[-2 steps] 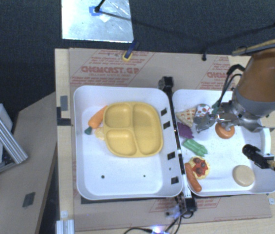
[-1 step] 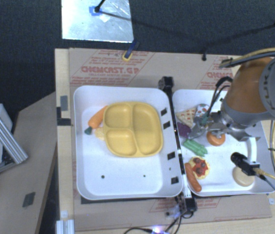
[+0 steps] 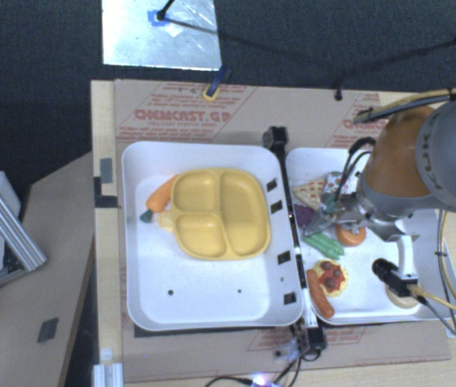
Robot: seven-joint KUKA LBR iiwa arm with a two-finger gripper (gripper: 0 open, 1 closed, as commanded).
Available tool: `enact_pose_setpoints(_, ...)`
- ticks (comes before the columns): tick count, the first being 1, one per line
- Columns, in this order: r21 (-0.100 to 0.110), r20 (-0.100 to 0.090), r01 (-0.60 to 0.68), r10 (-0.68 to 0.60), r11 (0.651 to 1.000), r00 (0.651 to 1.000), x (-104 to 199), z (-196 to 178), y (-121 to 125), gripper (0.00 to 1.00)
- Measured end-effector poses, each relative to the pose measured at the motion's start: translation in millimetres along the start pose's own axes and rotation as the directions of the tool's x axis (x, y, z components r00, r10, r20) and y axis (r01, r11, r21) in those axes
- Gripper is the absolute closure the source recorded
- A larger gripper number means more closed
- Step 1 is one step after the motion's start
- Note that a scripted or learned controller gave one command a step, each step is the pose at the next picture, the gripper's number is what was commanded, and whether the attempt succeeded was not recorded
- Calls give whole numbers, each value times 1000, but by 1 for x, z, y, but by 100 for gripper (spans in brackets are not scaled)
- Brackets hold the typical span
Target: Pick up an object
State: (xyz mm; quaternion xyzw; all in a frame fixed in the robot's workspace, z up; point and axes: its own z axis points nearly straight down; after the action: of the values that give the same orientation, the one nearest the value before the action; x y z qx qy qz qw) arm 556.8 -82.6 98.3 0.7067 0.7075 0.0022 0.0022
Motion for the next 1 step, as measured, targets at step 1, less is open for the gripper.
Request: enact_pose_setpoints(1,0,-1,0,0,1000,1000,0,-9,0,100)
